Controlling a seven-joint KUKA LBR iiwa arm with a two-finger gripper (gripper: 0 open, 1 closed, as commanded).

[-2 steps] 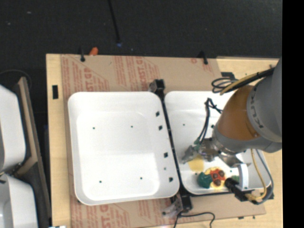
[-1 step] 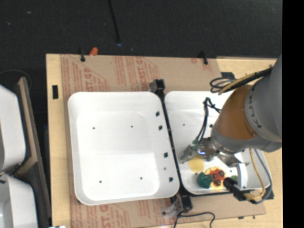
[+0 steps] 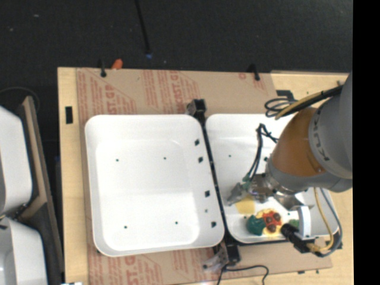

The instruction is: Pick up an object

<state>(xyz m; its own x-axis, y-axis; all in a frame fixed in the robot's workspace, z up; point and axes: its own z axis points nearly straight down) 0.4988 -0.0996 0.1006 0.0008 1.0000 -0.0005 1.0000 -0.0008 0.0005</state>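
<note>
The right bin [image 3: 237, 135] holds a small pile of objects near its front edge: a pale yellow block [image 3: 244, 206], a green piece [image 3: 256, 225] and a red and yellow toy [image 3: 272, 218]. My gripper [image 3: 248, 190] reaches down into this bin from the right and hangs just above the yellow block, at the left side of the pile. The grey arm with its orange band [image 3: 297, 150] covers the right part of the bin. The arm and wrist hide how the gripper stands and whether anything is in it.
The left bin [image 3: 148, 183] lies beside the right one, a black clip rail [image 3: 208, 171] between them. Both rest on a cardboard sheet [image 3: 136, 91] on the bench. Cables [image 3: 309, 245] trail near the front right corner.
</note>
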